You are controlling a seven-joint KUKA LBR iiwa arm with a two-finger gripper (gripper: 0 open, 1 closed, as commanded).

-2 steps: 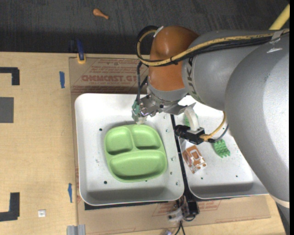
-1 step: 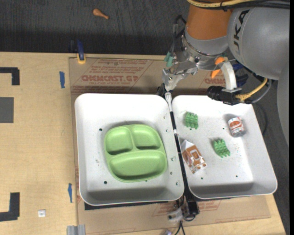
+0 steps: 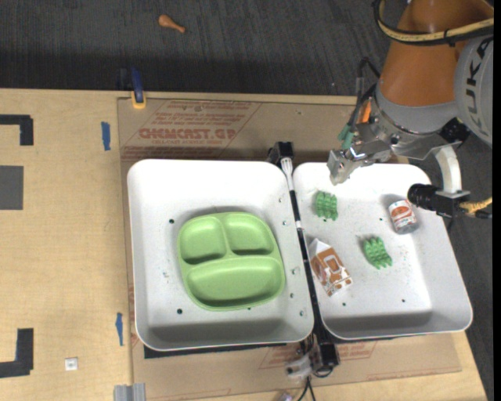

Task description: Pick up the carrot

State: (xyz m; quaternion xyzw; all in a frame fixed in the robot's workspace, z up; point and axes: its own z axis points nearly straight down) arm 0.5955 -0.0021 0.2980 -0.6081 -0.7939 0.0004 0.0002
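A small orange piece that looks like the carrot (image 3: pixel 171 23) lies on the dark floor beyond the bench's far edge, at the upper left of the camera view. My gripper (image 3: pixel 343 167) hangs over the far left corner of the right bin (image 3: pixel 438 305), well to the right of that orange piece and nearer the camera. Nothing shows in the gripper. The arm's orange band and grey wrist rise behind it at the upper right.
The right bin holds two green knobbly pieces (image 3: pixel 326 205) (image 3: pixel 376 252), a small red and white can (image 3: pixel 401 216) and a brown and white packet (image 3: pixel 330 269). A green divided plate (image 3: pixel 231 258) lies in the left bin (image 3: pixel 149 235). A black cable runs at the right.
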